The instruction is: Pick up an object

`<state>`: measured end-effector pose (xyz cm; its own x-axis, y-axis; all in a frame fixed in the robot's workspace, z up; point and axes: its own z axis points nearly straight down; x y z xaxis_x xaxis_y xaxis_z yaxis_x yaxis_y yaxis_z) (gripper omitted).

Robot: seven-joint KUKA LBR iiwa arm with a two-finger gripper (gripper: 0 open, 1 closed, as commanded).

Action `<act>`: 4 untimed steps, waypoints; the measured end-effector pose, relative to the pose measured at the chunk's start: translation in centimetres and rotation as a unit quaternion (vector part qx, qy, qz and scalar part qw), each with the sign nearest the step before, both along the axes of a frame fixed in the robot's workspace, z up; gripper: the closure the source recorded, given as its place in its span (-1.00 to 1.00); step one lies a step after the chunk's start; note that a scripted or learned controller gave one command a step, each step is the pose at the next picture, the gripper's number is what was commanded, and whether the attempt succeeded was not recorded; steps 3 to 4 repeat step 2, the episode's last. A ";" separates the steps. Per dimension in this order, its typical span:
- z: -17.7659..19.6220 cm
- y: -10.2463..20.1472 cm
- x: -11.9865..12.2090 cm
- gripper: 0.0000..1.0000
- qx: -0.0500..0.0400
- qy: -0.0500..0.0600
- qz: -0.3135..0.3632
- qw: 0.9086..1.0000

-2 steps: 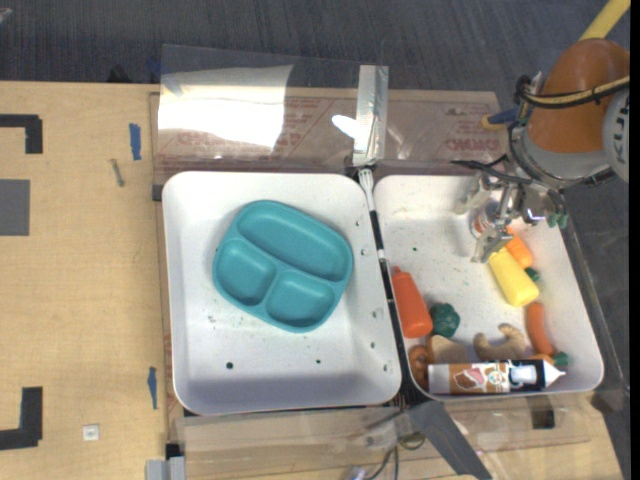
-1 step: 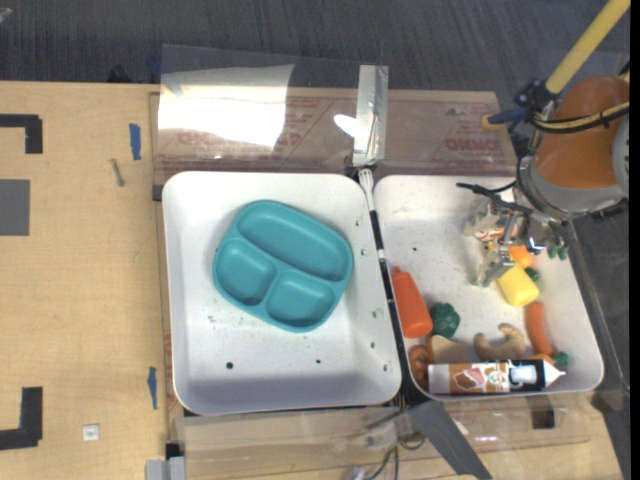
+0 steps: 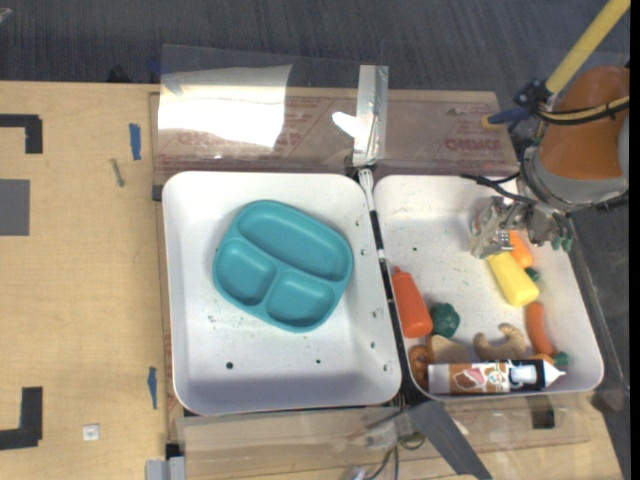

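while the yellow block [image 3: 514, 279] is lying near the right bin's [image 3: 440, 208] right wall, the gripper [image 3: 497, 230] is hovering just above its upper end, and whether anything is pinched cannot be told. an orange cylinder [image 3: 410, 305], a green ball [image 3: 444, 319], a carrot [image 3: 539, 328] and a tube [image 3: 495, 376] are sitting toward the front edge. a teal divided plate [image 3: 283, 263] is resting mid left bin [image 3: 190, 368].

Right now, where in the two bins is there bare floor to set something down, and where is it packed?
Left bin: a bare strip along the near edge, below the teal tray, plus its corners. Right bin: an open patch at the far left, between the divider and the gripper. Crowded: the right bin's near half, with the orange bottle, yellow block and tube.
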<state>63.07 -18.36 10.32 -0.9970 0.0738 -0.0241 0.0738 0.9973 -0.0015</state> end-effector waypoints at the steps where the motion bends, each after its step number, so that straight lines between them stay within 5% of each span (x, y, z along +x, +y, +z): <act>1: -1.3 1.6 -8.5 1.00 0.000 0.007 0.079 0.997; 2: -1.3 2.6 -10.0 1.00 -0.005 0.004 0.232 0.973; 4: -1.3 2.6 -10.0 1.00 -0.005 0.004 0.232 0.973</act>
